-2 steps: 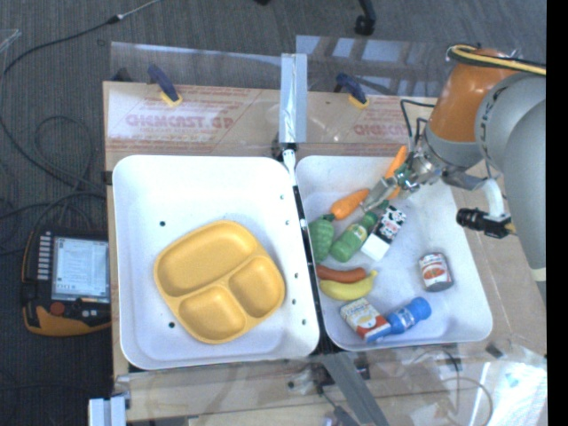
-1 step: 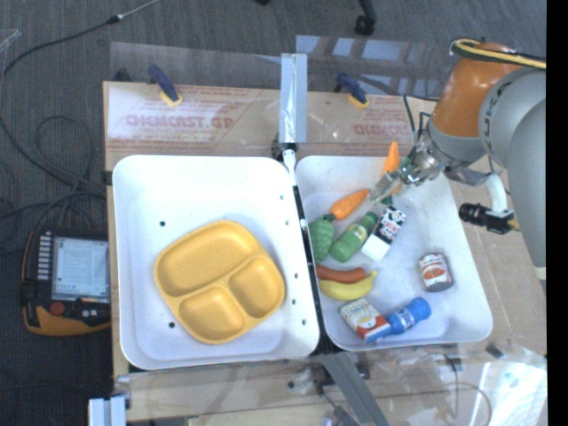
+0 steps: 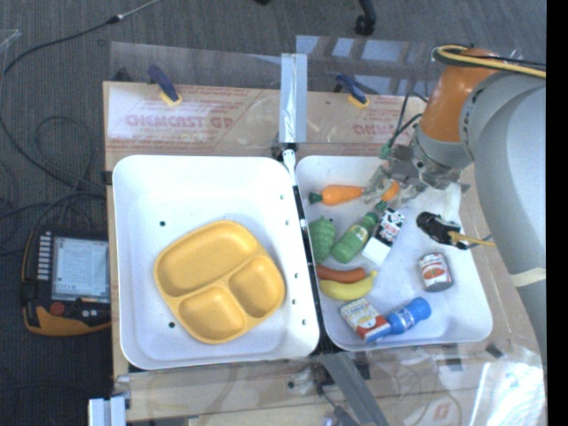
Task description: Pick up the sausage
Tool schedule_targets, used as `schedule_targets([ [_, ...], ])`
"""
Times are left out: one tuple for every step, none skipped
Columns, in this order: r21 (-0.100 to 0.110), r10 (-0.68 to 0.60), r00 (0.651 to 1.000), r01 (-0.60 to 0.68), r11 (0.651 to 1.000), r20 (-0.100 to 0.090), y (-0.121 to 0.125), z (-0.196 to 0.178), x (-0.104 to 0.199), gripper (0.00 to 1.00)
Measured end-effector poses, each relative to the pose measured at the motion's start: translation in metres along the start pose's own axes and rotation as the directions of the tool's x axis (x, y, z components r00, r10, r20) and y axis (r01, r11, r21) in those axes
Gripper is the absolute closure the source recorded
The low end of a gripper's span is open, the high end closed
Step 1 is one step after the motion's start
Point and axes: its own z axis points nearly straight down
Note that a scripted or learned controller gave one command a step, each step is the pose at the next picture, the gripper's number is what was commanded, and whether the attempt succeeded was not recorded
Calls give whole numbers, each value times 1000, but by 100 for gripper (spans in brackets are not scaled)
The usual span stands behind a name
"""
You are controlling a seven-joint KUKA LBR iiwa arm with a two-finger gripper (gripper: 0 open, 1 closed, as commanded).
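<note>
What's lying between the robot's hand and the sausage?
A green plastic bottle lies between the hand and the red sausage, seen in the camera view.

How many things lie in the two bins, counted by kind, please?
Toy food: 4 (carrot, green vegetable, sausage, banana)
Bottles: 2 (green bottle, blue bottle)
Boxes: 2 (black-and-white box, red-and-white box)
Cans: 1 (can)
Plates: 1 (yellow divided plate)
Total: 10
</note>
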Motion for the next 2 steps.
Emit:
schedule_targets([
  [4, 1, 1000, -1, 1000, 2, -1, 3, -2, 0],
  [-13, -76, 997, 76, 997, -3, -66, 1, 40, 0],
])
